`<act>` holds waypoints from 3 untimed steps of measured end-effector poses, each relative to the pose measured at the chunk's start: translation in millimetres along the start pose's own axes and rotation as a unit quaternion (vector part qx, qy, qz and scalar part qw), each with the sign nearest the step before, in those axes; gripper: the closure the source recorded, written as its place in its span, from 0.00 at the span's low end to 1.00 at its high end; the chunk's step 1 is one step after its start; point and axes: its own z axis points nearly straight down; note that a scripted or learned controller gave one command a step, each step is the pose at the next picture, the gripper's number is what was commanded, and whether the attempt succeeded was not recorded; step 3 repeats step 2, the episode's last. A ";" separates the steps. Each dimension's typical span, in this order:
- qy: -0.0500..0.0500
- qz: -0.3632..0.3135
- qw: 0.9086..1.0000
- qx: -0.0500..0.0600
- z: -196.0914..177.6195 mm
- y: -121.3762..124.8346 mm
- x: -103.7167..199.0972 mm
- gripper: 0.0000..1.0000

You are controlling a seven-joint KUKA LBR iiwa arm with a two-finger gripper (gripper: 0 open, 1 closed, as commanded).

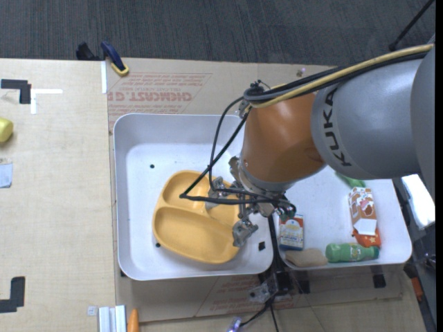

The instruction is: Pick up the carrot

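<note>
My gripper [242, 230] over the left bin [131, 206], at the yellow plate's [183, 220] right edge.
Can't tell if gripper's open or closed, or holding anything. Can't make out where the carrot is. Right bin [394, 258] has a small carton [291, 232], green bottle [351, 252] & snack pkt [363, 216].

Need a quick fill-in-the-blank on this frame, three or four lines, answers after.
1. The divided plate in the left bin is ____ in colour.
2. The end effector sits over the plate's ____ edge in the camera view.
3. The green bottle lies in the ____ bin.
4. The small carton lies to the ____ of the green bottle in the camera view.

Answers: yellow; right; right; left
</note>
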 end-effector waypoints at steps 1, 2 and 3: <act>-0.006 0.019 1.000 0.001 45.5 -1.6 -25.0 0.00; -0.014 0.016 1.000 -0.006 35.8 7.4 -31.4 1.00; -0.014 0.016 1.000 -0.006 35.8 7.4 -31.4 1.00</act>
